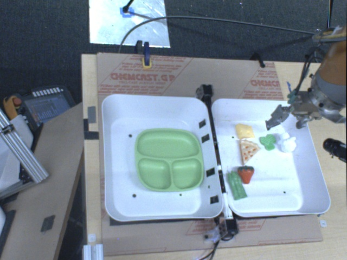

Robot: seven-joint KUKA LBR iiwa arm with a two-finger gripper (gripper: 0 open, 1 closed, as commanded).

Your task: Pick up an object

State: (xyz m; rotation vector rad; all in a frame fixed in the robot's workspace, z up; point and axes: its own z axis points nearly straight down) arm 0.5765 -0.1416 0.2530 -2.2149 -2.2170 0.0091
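Nothing picked up yet afaict. The hand (283,114) hangs over the right bin (309,199) near its back right corner, and there's no item between the fingers. Fingers look spread apart, one grey tip sticking out toward the bin's middle, but it's a bit blurry so don't quote me.

Candidates are all in the right bin: a yellow block (244,130) toward the back, a pizza slice toy (249,150) just in front of it, a strawberry (246,174) and a green pickle-ish thing (236,186) by the left wall near the front. Closest to the hand are a small green piece (267,142) and a white lump (287,143), side by side just below it. So basically the whole job's left imo: come down, close, lift.

Left bin (116,199) has a green divided tray (167,160) in the middle. Both bins sit on cardboard on the table (65,145). Dark carpet behind, w/ a shiny foil sheet (129,14) and cables at the back.
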